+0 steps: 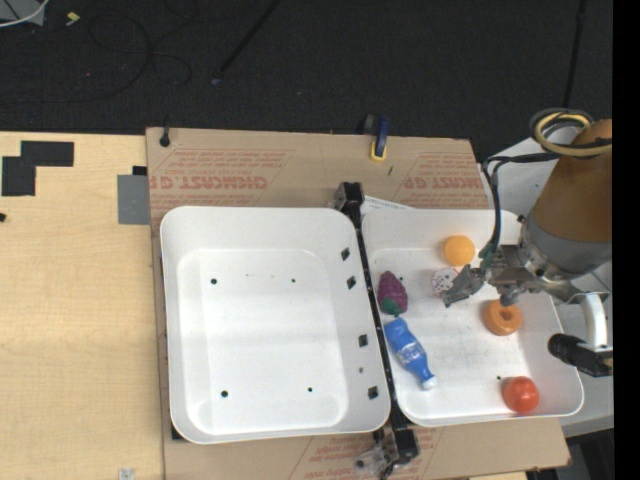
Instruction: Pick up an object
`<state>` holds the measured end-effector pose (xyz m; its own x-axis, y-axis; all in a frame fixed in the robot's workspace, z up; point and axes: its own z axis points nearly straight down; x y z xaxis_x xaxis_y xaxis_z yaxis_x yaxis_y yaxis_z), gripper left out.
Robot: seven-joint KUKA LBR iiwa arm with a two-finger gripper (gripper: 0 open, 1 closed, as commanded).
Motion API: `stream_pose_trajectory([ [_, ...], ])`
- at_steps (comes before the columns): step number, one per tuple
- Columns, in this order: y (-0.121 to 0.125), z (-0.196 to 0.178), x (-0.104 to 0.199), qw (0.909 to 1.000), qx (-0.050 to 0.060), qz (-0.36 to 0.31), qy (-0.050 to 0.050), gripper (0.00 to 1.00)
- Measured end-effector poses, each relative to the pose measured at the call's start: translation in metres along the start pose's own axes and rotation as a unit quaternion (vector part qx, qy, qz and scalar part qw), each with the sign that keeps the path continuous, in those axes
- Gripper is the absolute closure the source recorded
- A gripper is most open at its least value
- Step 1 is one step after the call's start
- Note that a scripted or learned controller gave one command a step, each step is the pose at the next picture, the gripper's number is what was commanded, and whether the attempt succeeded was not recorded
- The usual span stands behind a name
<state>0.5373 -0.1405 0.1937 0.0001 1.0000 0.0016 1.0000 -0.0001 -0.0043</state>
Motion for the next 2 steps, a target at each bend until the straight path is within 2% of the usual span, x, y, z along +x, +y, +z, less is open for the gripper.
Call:
stream_pose_trajectory([
  [1, 0.025, 0.097, 0.052, 1.0, -0.001, 0.0, -0.001, 0.0],
  [2, 0.07, 0.106, 0.047, 1.0, -0.002, -0.001, -0.001, 0.0],
])
